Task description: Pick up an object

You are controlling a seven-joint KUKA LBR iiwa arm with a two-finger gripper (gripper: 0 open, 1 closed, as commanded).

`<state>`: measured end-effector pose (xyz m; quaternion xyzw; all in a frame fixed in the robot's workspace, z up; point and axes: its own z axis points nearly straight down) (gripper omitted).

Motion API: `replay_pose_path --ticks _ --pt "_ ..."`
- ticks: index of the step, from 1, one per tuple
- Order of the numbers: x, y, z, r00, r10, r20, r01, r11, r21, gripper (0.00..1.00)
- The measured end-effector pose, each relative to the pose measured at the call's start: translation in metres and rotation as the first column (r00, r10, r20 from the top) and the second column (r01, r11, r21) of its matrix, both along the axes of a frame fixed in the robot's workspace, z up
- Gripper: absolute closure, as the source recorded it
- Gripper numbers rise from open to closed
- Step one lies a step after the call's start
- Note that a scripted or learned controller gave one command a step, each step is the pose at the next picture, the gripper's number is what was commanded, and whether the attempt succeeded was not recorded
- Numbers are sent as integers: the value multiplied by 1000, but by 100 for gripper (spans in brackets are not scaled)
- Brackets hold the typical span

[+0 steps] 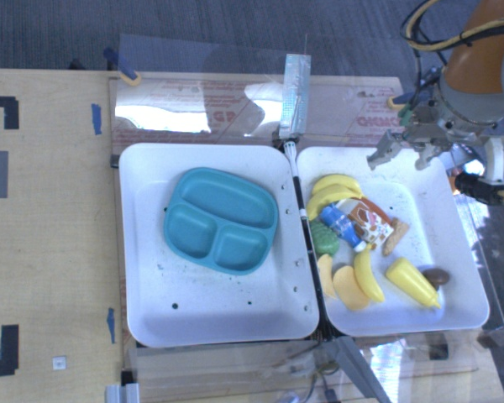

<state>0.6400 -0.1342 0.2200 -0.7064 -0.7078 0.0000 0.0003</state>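
The right bin (466, 309) holds a pile of toy food. A yellow banana bunch (334, 188) lies at the back, and an orange snack packet (372, 222) with a small blue bottle (343, 224) sits on top of the pile. Beside them lie a green piece (323, 238), a single banana (368, 274), a pale yellow slice (348, 286) and a yellow cone-shaped piece (413, 282) next to a small brown item (438, 275). My gripper (404, 155) hangs over the bin's back right part, open, with nothing between its fingers.
The left bin (143, 309) holds a blue divided plate (221, 220). A clear plastic wall (202, 107) with a metal post (296, 95) stands behind both bins. Yellow and black cables (437, 15) loop above the arm at the upper right.
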Motion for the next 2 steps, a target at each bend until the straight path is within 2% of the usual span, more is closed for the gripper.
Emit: replay_pose_path --ticks 1,2 --pt "-52 38 -26 991 -132 -3 132 991 1 0" --pt "-20 1 10 989 -150 5 150 989 -2 0"
